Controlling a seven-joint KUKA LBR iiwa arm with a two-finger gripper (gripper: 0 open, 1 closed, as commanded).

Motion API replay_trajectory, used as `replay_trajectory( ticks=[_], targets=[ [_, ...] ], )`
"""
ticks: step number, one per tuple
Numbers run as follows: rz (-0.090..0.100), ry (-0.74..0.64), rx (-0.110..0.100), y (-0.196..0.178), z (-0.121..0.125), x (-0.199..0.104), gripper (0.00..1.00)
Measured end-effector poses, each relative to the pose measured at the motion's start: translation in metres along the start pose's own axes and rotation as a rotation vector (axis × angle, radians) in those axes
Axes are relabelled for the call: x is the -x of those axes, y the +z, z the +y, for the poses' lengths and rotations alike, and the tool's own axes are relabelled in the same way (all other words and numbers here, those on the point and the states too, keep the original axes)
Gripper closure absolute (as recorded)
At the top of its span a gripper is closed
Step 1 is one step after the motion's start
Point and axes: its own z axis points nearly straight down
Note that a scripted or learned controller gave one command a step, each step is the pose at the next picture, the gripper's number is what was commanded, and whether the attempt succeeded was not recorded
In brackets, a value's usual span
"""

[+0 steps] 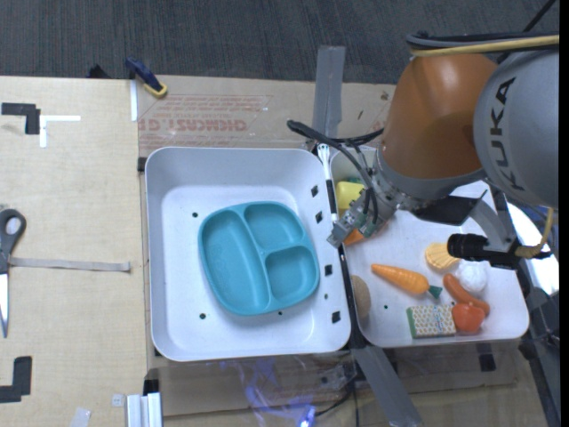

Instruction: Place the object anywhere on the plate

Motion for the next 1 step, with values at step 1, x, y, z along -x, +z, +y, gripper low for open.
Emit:
replay_trajectory(
  ticks=[1],
  targets=[
    [0.0, 0.0, 0.0, 0.0, -0.0001, 0.0001, 0.0]
  ],
)
